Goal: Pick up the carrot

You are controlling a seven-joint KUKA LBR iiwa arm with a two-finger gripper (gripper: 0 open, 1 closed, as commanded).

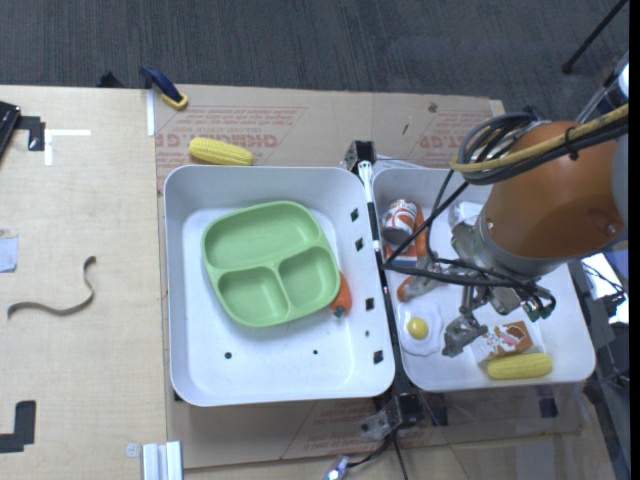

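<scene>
The carrot (343,295) is small and orange with a green end. It lies in the left bin (270,383), tucked against the right edge of the green divided plate (270,263). My gripper (457,339) hangs over the right bin (560,373), under the orange wrist band (550,203). It sits just right of a fried egg (418,328) and well to the right of the carrot, across the wall between the bins. Nothing shows in its grasp.
The right bin also holds a red and white can (402,217), an orange-red piece (410,289), a printed packet (508,339) and a yellow corn cob (518,366). A second corn cob (220,151) lies on the cardboard behind the left bin.
</scene>
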